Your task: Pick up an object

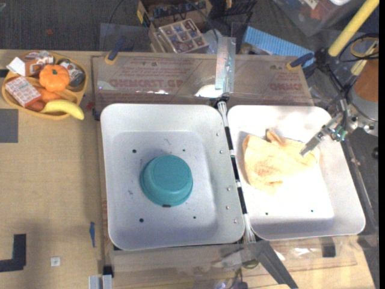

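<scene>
A floppy tan cloth (272, 163) lies crumpled in the right bin (301, 212), in its upper left part. A teal bowl (167, 180) rests upside down in the middle of the left bin (120, 131). My gripper (309, 147) reaches in from the right and points down-left. Its tip is at the cloth's right edge, touching it or just above it. Nothing visibly hangs from the gripper.
A basket of toy fruit (43, 85) with a banana and a pumpkin sits at the bench's far left. Clear plastic walls (204, 77) stand behind both bins. Cables and clutter lie beyond the bench at the top right.
</scene>
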Motion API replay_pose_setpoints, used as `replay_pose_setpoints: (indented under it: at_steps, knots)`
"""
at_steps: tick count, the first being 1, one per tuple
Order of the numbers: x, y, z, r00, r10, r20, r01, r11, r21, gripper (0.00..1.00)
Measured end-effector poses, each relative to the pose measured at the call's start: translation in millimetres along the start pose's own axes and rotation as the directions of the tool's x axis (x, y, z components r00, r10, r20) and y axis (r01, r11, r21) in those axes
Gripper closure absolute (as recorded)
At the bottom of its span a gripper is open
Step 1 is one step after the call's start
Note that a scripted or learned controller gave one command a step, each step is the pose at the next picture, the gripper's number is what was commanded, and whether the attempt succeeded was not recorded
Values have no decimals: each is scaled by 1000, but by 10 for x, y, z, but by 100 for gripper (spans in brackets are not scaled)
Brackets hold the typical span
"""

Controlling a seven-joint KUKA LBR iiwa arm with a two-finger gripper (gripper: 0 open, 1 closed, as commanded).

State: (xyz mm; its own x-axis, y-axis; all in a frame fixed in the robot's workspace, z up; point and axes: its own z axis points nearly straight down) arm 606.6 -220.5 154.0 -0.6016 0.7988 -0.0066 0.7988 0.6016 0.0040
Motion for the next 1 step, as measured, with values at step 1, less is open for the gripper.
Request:
replay_pose_setpoints:
  at_steps: [1]
  knots:
    - [-28,-6,-122,1000,4,7,-4,1000,-5,100]
